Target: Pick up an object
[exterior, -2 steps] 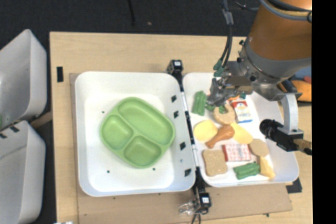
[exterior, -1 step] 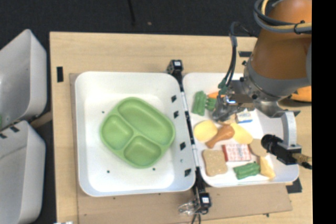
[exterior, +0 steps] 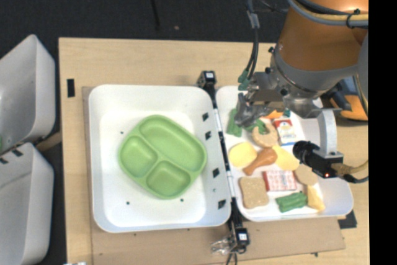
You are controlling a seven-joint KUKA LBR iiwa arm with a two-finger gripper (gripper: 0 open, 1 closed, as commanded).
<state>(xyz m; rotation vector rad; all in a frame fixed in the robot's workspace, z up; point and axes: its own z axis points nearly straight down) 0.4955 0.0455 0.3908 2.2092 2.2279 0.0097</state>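
Chicken drumstick [exterior: 260, 160] lies just below pincer [exterior: 247, 110].

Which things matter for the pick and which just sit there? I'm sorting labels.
For the pick: gripper; right white bin; its toy foods, such as the brown plastic drumstick, tan bread slice, green pea pod.
Lying about: left white bin; green divided plastic plate.

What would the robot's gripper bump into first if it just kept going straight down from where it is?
Probably the green piece in the right bin, directly under the gripper; depth is hard to judge.
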